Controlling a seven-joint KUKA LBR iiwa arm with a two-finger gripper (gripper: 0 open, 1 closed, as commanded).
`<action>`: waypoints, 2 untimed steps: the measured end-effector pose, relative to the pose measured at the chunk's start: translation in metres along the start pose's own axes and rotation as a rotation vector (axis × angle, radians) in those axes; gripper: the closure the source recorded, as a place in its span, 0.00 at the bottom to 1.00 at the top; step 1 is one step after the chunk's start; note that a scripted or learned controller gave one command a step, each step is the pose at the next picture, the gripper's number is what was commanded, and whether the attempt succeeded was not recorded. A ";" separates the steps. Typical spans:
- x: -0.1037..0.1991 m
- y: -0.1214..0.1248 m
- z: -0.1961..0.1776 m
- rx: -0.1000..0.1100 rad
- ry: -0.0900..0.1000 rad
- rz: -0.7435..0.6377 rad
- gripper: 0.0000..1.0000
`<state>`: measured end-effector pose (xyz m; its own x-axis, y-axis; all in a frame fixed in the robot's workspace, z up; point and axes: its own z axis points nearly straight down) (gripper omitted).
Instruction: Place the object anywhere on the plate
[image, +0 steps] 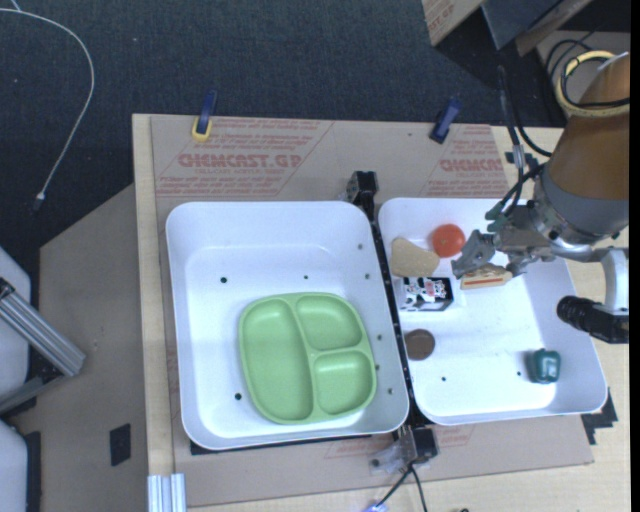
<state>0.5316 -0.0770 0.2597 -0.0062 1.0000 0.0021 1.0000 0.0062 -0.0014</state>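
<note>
Gripper: lowered in the right bin; finger state cannot be told.
Hidden: orange-and-tan object partly covered beneath it.
Plate: green, three compartments, left bin.

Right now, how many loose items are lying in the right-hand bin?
5, perhaps more hidden under the gripper: an orange ball at the back, a tan piece beside it, a black-and-white item, a brown disc, and a teal object front right.
</note>
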 end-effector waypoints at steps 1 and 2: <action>0.046 0.013 0.001 -0.003 -0.001 0.001 1.00; 0.098 0.023 0.004 -0.003 -0.001 0.000 1.00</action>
<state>0.5539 0.0213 0.2555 -0.0060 1.0000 0.0013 1.0000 0.0059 0.0015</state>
